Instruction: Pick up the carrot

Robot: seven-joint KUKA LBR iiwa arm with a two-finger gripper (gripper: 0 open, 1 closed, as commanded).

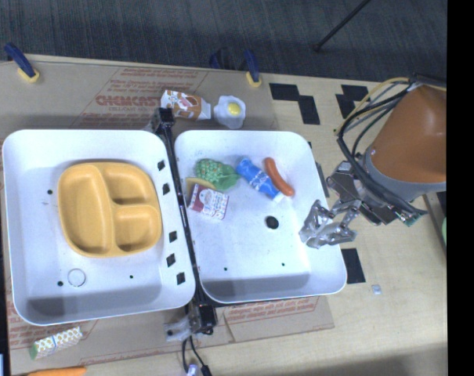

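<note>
Our gripper (326,229), grip state unclear, hung beside the bin's right wall (324,210); the carrot (279,176) needed a crosswise pinch.

A tan cardboard-covered bench (378,319) stands on dark grey carpet (142,14).

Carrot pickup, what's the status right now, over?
Gripper at right bin's right rim, nothing in it. Carrot lying in that bin, untouched. Blue bottle right against the carrot.
</note>
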